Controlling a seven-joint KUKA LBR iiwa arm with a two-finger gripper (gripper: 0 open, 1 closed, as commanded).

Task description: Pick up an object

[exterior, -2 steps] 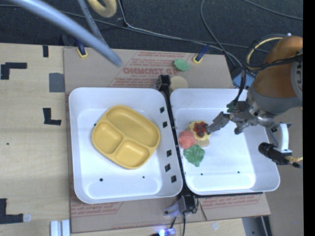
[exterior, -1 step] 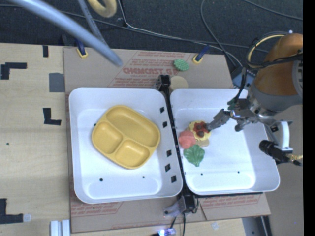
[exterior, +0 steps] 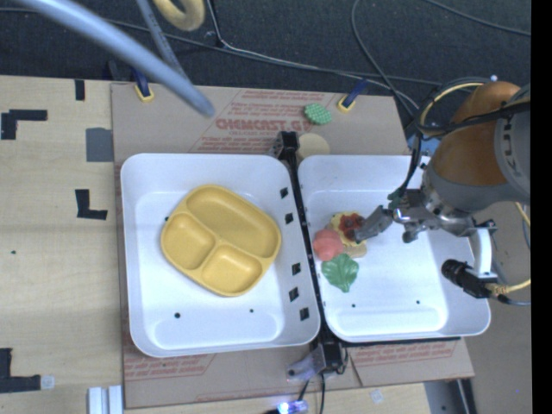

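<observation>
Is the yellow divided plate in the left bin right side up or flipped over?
Right side up: the yellow plate shows three hollow sections facing upward.

camera view: fixed overhead | slanted down on both bins (exterior: pixel 138 231) | arm (exterior: pixel 483 153) enters from right

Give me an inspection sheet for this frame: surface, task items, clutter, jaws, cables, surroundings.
Surface: cardboard sheet on a wooden bench, bearing left bin and right bin side by side.
Task items: pink piece, green leafy piece and a red-and-yellow piece clustered at the right bin's left side.
Clutter: yellow divided tray in the left bin; small green item on the cardboard.
Jaws: gripper beside the cluster; state unclear.
Cables: black cables across the dark floor.
Surroundings: black tape marks on the bench.
</observation>
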